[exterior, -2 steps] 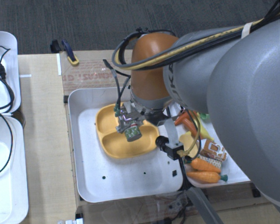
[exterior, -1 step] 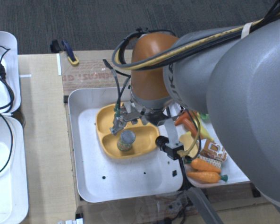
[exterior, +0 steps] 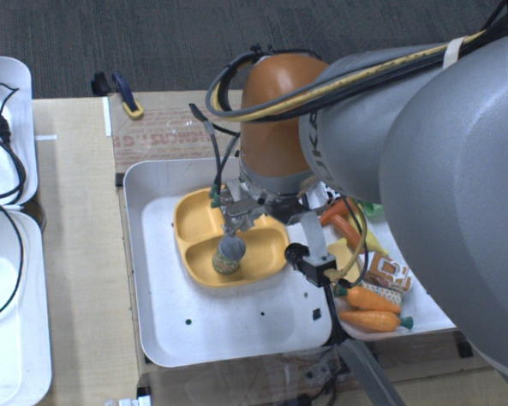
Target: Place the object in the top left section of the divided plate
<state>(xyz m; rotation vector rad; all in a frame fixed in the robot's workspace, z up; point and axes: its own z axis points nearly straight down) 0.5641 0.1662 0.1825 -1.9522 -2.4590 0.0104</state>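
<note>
A yellow divided plate lies in the right-hand white bin, toward its upper middle. A small rounded grey and tan object is over the plate's large lower section, and I cannot tell whether it rests on the plate or hangs just above it. My gripper is directly above the object and reaches down to its top. The wrist hides the plate's upper right part. The upper left section shows bare yellow.
Several toy foods are piled at the bin's right side: two carrots, an orange packet, a red piece and a green piece. The left bin holds black cables. A blue-handled tool lies on the bench behind.
</note>
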